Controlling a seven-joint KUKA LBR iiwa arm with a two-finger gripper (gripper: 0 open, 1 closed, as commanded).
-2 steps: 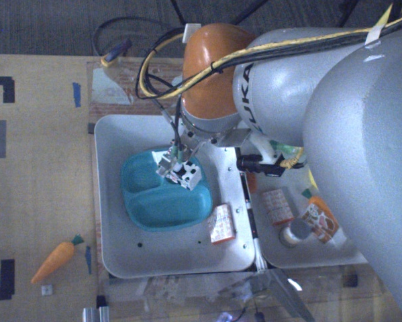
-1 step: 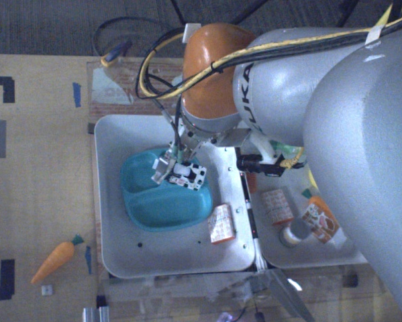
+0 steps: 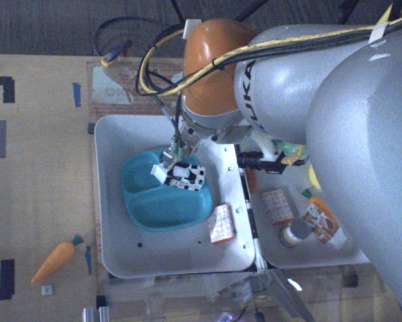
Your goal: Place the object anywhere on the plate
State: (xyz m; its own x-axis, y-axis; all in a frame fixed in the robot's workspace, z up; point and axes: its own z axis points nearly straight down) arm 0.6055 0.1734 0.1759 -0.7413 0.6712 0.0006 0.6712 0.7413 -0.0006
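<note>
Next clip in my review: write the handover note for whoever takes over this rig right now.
Gripper: low over the teal plate in the left bin.
Small pink packet: in the left bin, by the plate's right edge, not on it. It may be the object; I cannot confirm.
Right bin: more packets and a can.
Done: no object seen resting on the plate.
Left: placement.

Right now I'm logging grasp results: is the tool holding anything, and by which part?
Cannot be told: the tool sits over the teal plate, its tips and any object between them unclear.
</note>
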